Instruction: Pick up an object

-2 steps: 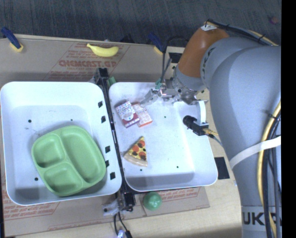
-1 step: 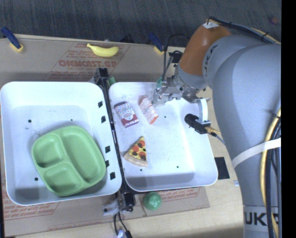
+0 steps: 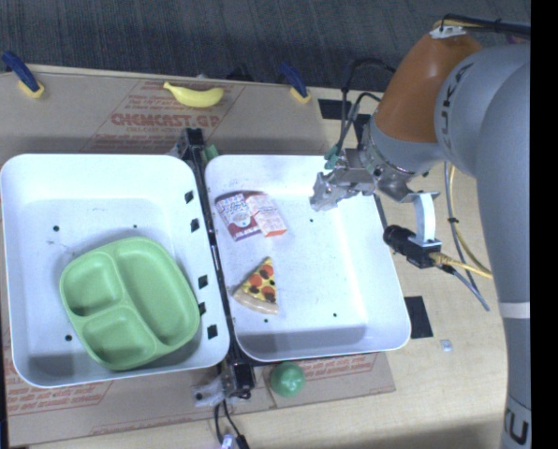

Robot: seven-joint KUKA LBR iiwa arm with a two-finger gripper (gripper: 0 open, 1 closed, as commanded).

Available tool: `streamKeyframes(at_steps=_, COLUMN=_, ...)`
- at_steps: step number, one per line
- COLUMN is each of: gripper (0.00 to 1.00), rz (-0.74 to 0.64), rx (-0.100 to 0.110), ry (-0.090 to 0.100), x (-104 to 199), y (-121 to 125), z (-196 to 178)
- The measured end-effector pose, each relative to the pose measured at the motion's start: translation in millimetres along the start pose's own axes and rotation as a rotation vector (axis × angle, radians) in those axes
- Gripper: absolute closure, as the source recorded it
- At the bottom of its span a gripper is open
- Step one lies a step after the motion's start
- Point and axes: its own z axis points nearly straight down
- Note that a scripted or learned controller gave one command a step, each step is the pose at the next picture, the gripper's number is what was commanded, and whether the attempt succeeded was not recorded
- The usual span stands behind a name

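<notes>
Grey two-finger gripper [image 3: 324, 197] hovers over right white bin [image 3: 354, 330], upper right part; grip state unreadable from here. Nearest target, red-and-white flat packet [image 3: 249, 215], lies just left. Best: shift left, centre over packet, descend straight.

A robot lab: clamped cardboard [image 3: 157, 110] under two white bins [image 3: 36, 181].

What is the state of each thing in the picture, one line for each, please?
gripper: above the right bin, holds nothing that shows.
snack packet: lying flat in the right bin, untouched.
pizza slice toy: lying flat in the right bin, near its left wall.
green divided plate: lying in the left bin, its compartments bare.
banana: on the cardboard behind the bins.
green ball: on the cardboard before the right bin.
</notes>
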Motion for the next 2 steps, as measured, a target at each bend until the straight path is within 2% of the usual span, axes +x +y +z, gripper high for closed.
streamKeyframes(at_steps=1, gripper=0.00, rz=0.000, rx=0.003, ry=0.001, x=0.2, y=-0.7, z=1.3)
streamKeyframes(at_steps=2, gripper=0.00, rz=0.000, rx=0.003, ry=0.001, x=0.2, y=-0.7, z=1.4)
